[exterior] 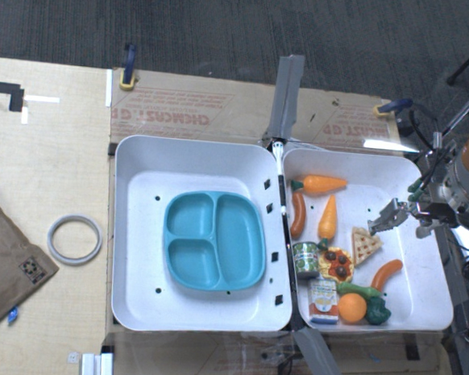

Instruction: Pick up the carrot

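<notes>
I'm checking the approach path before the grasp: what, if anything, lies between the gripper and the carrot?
Nothing visible blocks it. The gripper hangs over the right bin, and the upright carrot sits to its left across bare bin floor. The waffle piece lies just below that line, and a second carrot lies above it.

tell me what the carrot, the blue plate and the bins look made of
Carrot: likely molded plastic toy food, smooth uniform orange with a green tip. Blue plate: probably plastic, matte teal, soft molded dividers making three compartments. Bins: seemingly thin white plastic, rounded corners with a faint sheen.
</notes>
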`<move>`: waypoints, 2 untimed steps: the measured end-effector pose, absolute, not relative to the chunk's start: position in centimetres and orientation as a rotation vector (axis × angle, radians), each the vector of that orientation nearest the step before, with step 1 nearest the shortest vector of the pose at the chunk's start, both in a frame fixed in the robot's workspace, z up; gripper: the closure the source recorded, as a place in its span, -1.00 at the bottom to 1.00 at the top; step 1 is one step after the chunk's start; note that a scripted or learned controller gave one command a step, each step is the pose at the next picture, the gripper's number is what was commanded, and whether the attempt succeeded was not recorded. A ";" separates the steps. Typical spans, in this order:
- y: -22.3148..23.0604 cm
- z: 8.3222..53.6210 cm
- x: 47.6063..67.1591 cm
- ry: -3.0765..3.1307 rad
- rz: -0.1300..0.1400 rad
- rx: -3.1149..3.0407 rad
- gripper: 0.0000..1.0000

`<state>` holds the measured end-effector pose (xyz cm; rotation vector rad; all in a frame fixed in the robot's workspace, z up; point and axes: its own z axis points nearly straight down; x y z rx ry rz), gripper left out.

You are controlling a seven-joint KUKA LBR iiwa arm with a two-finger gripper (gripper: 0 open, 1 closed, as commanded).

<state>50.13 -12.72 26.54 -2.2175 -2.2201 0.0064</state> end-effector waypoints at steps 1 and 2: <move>-10.1 19.6 55.5 -2.371 0.005 -2.054 -1.00; -10.3 9.0 58.5 -2.271 0.003 -2.167 -1.00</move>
